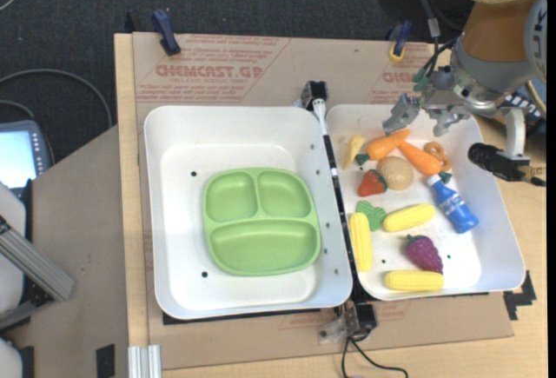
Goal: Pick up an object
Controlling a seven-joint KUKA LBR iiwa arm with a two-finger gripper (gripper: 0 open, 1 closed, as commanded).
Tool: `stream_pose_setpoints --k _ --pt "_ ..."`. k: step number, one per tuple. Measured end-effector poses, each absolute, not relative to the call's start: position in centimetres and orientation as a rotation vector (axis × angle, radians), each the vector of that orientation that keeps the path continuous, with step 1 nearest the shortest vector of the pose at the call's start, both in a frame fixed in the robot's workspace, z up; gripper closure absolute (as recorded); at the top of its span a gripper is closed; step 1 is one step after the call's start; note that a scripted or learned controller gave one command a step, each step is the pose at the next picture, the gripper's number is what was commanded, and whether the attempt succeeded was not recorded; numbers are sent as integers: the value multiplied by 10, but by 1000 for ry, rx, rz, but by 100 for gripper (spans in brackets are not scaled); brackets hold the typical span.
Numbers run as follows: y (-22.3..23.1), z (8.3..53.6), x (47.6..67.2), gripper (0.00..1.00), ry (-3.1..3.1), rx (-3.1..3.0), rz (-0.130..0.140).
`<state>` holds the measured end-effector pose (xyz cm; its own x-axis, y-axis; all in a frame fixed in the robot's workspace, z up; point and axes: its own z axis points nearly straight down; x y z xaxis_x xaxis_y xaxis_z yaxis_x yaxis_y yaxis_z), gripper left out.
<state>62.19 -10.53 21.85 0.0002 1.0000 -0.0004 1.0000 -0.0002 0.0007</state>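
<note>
My gripper point(426, 117) hangs over the far end of the right bin point(497, 268), open, its grey fingers point(401, 116) spread apart with nothing between them. Just below it lie two orange carrots point(387, 144) point(421, 158), angled toward each other. Nearer the camera sit a beige potato point(396, 173), a red strawberry point(372, 183), a blue bottle point(453, 203), a purple grape bunch point(423, 252) and three yellow corn cobs point(408, 217) point(360, 242) point(413, 281).
The left bin point(174, 142) holds a green divided plate point(261, 222). A small green toy point(369, 213) and a yellow piece point(354, 150) lie by the right bin's left wall. The black bin divider point(327, 150) runs between the bins.
</note>
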Motion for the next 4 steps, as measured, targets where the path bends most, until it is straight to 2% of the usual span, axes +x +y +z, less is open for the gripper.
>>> stream_pose_setpoints --k 1,2,3,4 --pt "-131 103 642 0 2216 2211 15" --pt "-204 84 661 0 2239 2227 -1" --pt "-225 251 604 0 2209 2216 7" --pt "-191 80 558 0 2233 2232 -10"
